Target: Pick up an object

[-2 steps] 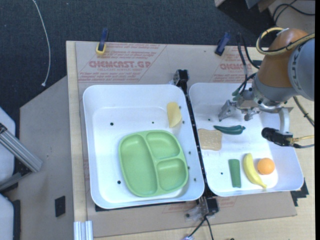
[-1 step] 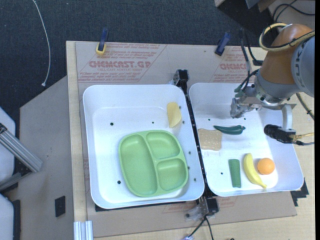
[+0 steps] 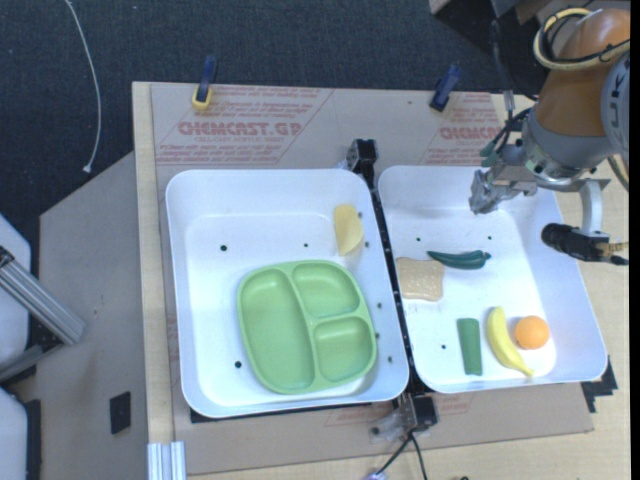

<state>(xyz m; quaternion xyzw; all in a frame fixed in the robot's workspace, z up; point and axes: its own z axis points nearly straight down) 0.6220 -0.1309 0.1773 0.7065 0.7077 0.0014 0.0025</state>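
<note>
The gripper [image 3: 487, 196] is hovering over the back of the right bin [image 3: 570, 298], and whether it is spread or pressed together I cannot tell. Just in front of it the dark green pepper [image 3: 460, 259] is lying on the bin floor, looking light, smooth and likely slippery. I am judging that pinching it across its thicker middle suits best.

Robotics lab: clamped bench board [image 3: 300, 118], cabling [image 3: 60, 28].
</note>
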